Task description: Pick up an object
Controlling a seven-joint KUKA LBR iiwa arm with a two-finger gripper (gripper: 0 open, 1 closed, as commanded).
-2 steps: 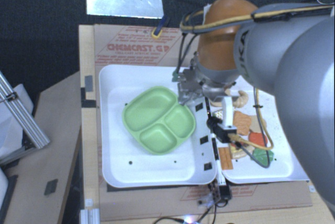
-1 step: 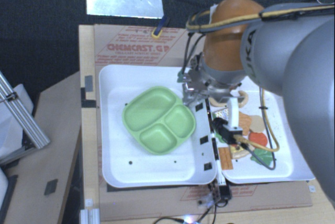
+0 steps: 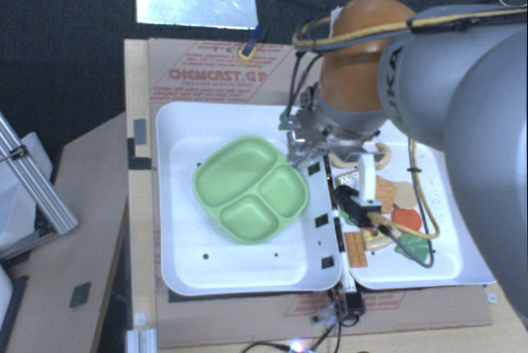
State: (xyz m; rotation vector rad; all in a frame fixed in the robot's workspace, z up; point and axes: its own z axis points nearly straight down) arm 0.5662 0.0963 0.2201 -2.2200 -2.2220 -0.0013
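Green divided plastic plate (image 3: 250, 188), smooth, rounded, in left white bin (image 3: 177, 261), tool (image 3: 307, 138) beside, finger state unclear

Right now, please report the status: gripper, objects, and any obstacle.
Gripper low over the bins' shared wall, fingers hidden. Green divided plate lies in left bin, not held. Small items in right bin, partly behind arm.

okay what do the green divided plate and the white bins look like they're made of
Green divided plate: probably molded plastic, matte, going by its even pale colour, rounded rims and soft sheen.
Left bin: looks like smooth thin white plastic, slightly glossy, with rounded corners.
Right bin: seemingly the same white material.
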